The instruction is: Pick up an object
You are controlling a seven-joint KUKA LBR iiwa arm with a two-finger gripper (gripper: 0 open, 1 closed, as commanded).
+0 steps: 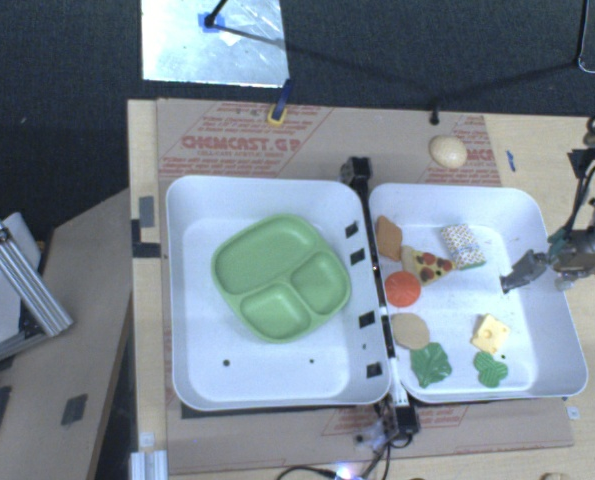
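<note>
The right bin (537, 213) holds several toy foods: a brown bread piece (388, 235), a pizza slice (428, 264), a patterned block (462, 245), a red tomato (402, 289), a tan cookie (410, 330), a yellow cheese wedge (491, 334) and two green leafy pieces (431, 364) (491, 370). My gripper (524, 271) reaches in over the bin's right side, to the right of the patterned block and above the cheese. It touches none of the foods and nothing hangs from it.
The left bin (192, 208) carries a green divided plate (281, 277). A beige egg-shaped object (447, 151) lies on the bench behind the right bin. A black divider (375, 278) runs between the bins. A shiny sheet (215, 28) lies at the back.
</note>
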